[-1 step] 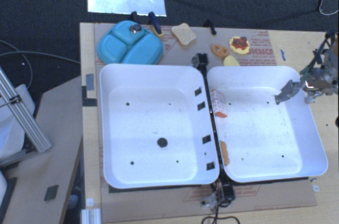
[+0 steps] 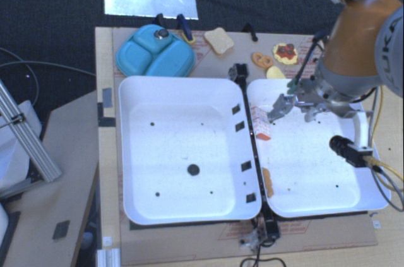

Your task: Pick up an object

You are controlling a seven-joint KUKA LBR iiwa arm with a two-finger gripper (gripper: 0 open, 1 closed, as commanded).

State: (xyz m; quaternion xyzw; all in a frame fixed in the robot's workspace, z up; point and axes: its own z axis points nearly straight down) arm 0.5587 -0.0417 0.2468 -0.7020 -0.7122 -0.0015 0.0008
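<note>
The claw hangs over the upper left part of the right bin, and whether it is released or clenched I cannot tell; nothing is seen between its tips. Just to its left and a little below lies a small packet, white with red print and a red edge at its lower end, flat on the bin floor close against the wall shared with the left bin. Its print is too small to read. Well below the claw, along that same wall, lies a thin orange-brown piece, long and narrow; what it is I cannot make out.

Far to the claw's left, on the floor of the left bin, sits a small dark round disc.

Beyond the bins, on the tabletop, above the claw, are a pretzel-shaped toy, a round toy pizza and a pale yellow piece partly cut off by the bin rim. Further up and to the claw's left lie a slice of toy bread and a blue divided dish.

The arm, orange above the wrist, hides the upper right corner of the right bin
</note>
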